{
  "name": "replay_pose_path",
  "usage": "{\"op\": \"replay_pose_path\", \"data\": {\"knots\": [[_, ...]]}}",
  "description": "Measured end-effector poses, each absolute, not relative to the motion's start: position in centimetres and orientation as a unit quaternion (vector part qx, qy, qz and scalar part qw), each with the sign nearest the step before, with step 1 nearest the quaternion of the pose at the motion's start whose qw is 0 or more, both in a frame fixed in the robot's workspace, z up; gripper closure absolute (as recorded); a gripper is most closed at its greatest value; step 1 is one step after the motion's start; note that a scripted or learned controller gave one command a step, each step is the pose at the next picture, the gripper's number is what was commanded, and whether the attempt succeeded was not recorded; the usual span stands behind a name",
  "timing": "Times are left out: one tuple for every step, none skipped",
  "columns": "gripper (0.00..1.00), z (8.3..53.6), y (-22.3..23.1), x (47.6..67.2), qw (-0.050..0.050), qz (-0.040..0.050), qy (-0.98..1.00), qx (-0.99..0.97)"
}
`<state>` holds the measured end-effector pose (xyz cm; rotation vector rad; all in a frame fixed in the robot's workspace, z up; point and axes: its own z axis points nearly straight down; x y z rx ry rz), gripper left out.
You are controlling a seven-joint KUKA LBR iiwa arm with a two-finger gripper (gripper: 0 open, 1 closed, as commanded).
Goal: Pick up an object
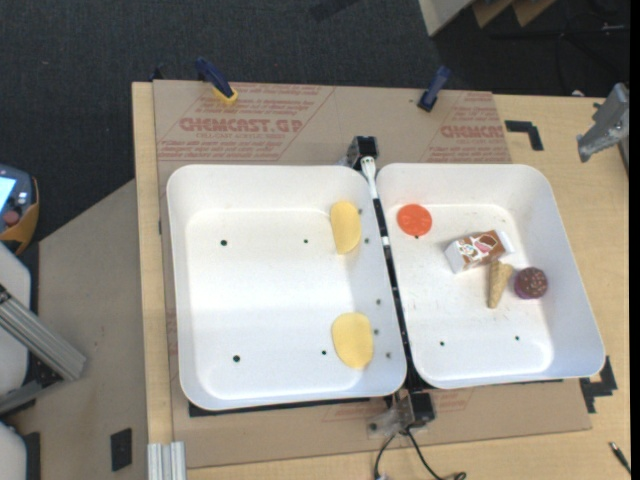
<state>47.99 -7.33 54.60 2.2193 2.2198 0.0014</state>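
Gripper [605,128] sits at right edge, well apart from the orange disc [414,220].

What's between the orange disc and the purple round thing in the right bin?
In the camera view, the small printed packet lies between orange disc and purple round piece, with the tan cone just below it.

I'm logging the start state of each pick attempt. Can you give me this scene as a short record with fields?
left bin: two yellow pieces, one at the upper right, one at the lower right
right bin: orange disc, small printed packet, tan cone-shaped piece, dark purple round piece
gripper: at the right edge of the view, above the bench beyond the right bin, nothing seen in it
bin clamps: blue clamps at the cardboard's far edge
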Motion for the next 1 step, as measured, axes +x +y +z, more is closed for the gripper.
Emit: {"op": "replay_pose_path", "data": {"knots": [[0.0, 46.0, 3.19, 51.42, -0.003, -0.0023, 0.711, 0.704]]}}
